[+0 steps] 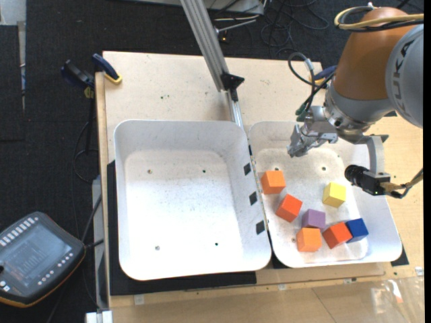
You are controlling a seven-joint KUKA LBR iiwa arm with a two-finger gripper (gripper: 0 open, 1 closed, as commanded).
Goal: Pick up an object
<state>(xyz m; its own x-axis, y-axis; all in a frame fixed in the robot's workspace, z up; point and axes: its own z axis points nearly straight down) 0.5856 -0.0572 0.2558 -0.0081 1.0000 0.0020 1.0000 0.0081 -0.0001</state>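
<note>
**Camera view: six blocks in the right bin, gripper hanging above them**

So the blocks all sit in the right bin (377, 244); there's an orange block (273, 181) nearest the divider, a red-orange block (289, 207) just below it, then a purple block (314, 218) touching a second orange block (309, 239) at the bin's near edge; beside those a red block (337, 235) presses against a blue block (357, 229), and a yellow block (334, 194) sits a bit apart, above the blue one.

The gripper (297, 149) hovers over the far end of that bin, above and to the right of the first orange block, not touching any block; nothing sits between its tips, and honestly I can't tell whether they're spread or pressed together, too dark and small.

Left bin (178, 194) lies right alongside, rims touching; a silver pole (205, 32) slants across the bench (168, 86); a handheld controller (34, 258) rests at the lower left.
</note>
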